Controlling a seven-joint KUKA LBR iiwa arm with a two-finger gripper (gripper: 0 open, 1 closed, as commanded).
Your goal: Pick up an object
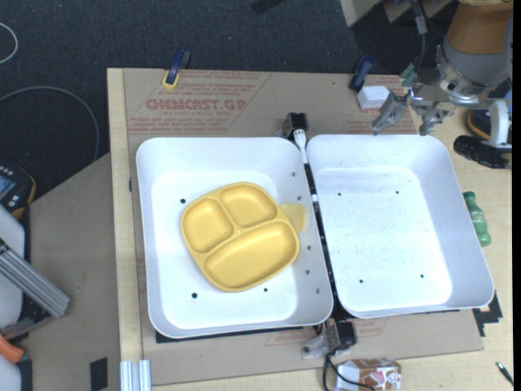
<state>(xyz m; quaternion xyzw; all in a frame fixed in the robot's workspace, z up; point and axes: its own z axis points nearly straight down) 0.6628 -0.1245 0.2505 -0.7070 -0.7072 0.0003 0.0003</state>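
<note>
Nearest to the camera, at the bottom edge of the table (244,361), you see a small brown and white packet (376,375) with cables beside it, just in front of the two bins. Your only candidate for picking is the yellow plastic divided plate (238,235) with three compartments, which lies flat in the left white shallow bin (155,243), a little toward the bin's near side. The right white shallow bin (456,243) carries no object that you can take. Your claw (409,114) hangs above the far edge of the right bin, close to its far corner, with its two fingers (386,117) spread apart and nothing between them. So the plate lies well apart from the claw, to the left in the view and nearer to the camera, across the divider between the bins. Its long axis runs diagonally, from the far left toward the near right. I judge that you must first carry the arm over the divider into the left bin, and a flat plate like this will probably give only its rim to grip.
</note>
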